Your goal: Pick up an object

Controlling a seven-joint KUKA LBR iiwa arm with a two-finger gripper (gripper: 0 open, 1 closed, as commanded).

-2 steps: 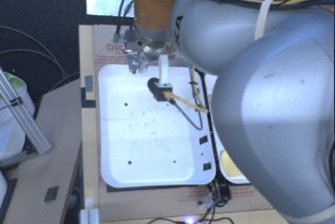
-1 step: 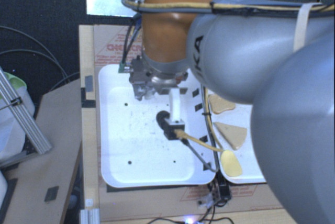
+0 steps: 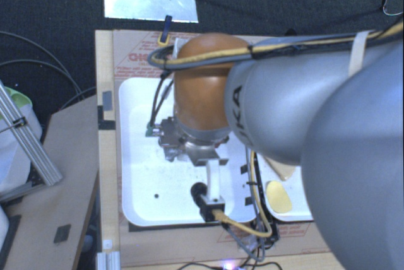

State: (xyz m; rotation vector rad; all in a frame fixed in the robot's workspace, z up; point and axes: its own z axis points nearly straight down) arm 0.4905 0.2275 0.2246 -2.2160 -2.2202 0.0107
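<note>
Claw: the gripper [image 3: 189, 152] hangs low over the left bin [image 3: 136, 136], seen from above under the orange band [image 3: 202, 82]; I cannot tell its state, since the wrist body covers its tip.
Arm: the grey arm [image 3: 315, 117] comes in from the right and covers most of the right bin [image 3: 297, 215].
Left bin: its bare floor carries only a few dark specks; nothing graspable is visible on the part that shows, and whatever lies under the wrist is hidden.
Right bin: a yellow object [image 3: 278, 197] lies near its front left corner, with a paler yellowish piece [image 3: 278, 168] just behind it, partly under the arm.
Task's thing: the only clear candidates are those two pieces in the right bin, well apart from the gripper.
Risk, empty grasp: judging by the bare floor around it, a grasp attempted here may catch nothing.
Risk, cables: the yellow cable [image 3: 246, 228] loops near the bins' front rims and could snag on a rim if the wrist swings.
Risk, collision: the wrist looks low, so a sideways move toward the right bin could strike the wall between the bins.
</note>
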